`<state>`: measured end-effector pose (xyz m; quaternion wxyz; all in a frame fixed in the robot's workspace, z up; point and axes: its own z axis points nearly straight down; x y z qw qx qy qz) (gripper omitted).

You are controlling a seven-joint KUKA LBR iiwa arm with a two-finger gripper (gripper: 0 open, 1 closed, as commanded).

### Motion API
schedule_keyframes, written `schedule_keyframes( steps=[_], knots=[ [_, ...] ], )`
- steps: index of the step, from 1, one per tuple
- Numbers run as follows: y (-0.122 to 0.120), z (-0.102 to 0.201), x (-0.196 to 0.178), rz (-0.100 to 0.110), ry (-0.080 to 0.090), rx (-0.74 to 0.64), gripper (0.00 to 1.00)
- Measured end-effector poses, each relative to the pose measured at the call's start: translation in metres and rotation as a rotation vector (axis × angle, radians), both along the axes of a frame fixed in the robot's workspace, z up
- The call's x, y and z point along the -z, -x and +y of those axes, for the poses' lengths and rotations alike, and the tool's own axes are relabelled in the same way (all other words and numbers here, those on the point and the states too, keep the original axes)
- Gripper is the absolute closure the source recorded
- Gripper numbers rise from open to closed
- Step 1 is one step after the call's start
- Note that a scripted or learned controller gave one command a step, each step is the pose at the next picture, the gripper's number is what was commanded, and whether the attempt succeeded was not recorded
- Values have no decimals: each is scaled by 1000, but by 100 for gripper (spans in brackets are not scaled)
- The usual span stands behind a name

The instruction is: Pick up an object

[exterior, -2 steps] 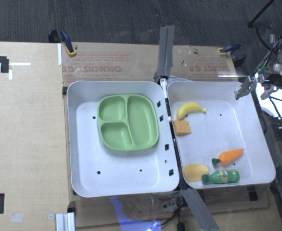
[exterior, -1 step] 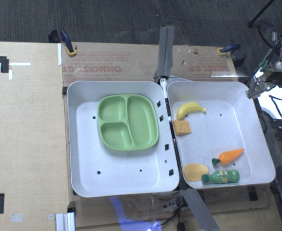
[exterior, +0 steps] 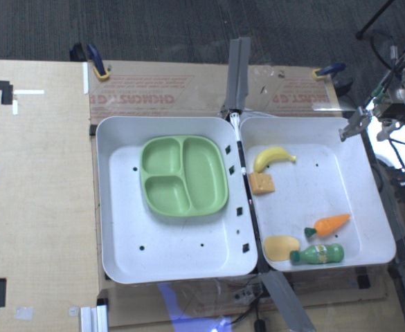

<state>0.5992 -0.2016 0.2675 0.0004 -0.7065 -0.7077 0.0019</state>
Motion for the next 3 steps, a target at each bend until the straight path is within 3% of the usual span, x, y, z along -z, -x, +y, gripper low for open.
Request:
schedule_keyframes(
  steps=[1, 2, 3],
  knots=[
    [0, 51, 102, -1, -2, -180, 0],
    [-31, 94, 174, -6, -1, -536, 0],
    [-31, 91, 165, -7, 0, -529, 100]
  ],
)
